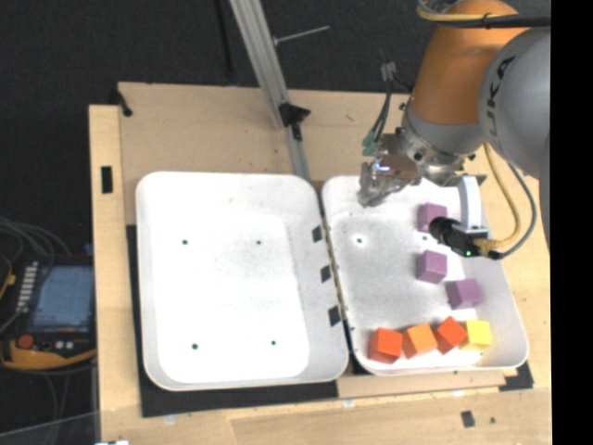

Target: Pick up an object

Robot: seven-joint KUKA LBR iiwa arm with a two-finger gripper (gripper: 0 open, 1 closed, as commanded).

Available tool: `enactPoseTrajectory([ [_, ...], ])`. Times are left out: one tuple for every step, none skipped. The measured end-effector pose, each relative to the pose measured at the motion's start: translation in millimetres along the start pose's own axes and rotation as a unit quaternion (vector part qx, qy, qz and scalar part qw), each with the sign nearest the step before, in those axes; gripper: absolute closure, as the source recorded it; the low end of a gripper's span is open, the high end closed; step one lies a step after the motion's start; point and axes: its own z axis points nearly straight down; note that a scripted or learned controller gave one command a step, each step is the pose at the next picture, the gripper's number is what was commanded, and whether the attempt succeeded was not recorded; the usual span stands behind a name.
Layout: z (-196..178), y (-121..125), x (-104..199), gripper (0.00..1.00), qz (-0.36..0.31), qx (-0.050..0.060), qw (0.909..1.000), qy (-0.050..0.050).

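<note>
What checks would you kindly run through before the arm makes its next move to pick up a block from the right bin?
1. Blocks to pick lie in the right bin: ok. Three purple blocks sit along its right side.
2. A row of orange blocks and a yellow block lies along the near edge: ok.
3. Gripper is over the right bin's far left corner, with no block under it: not ok for a grasp here.
4. Gripper holding a block: cannot tell.
5. Nearest purple block free of the arm's black fitting beside it: cannot tell.
</note>
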Motion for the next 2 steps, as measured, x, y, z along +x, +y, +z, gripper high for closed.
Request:
enactPoseTrajectory([
  [-1.4,11.7,51.7,1.0,0.0,0.0,1.0,0.001],
  [4.8,19.4,93.4,1.0,0.0,0.0,1.0,0.0],
])
